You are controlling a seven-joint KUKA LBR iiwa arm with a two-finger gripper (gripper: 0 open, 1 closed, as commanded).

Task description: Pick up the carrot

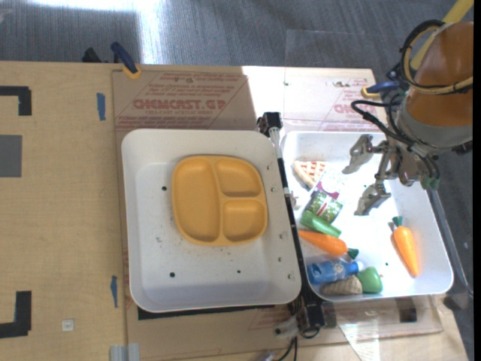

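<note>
An orange carrot (pixel 406 248) with a small green top lies by the right wall of the right bin (pixel 432 280). A second orange carrot-like piece (pixel 323 242) lies near that bin's left side, under a green item. My gripper (pixel 366 177) hangs over the middle of the right bin, up and to the left of the right-hand carrot and apart from it. Its fingers (pixel 373 199) stand open with nothing between them.
The right bin also holds a pizza slice (pixel 308 173), a green and purple packet (pixel 324 204), a blue bottle (pixel 331 269), a tan cone (pixel 342 286) and a green piece (pixel 370 280). A yellow divided plate (pixel 219 199) sits in the left bin (pixel 143 224).
</note>
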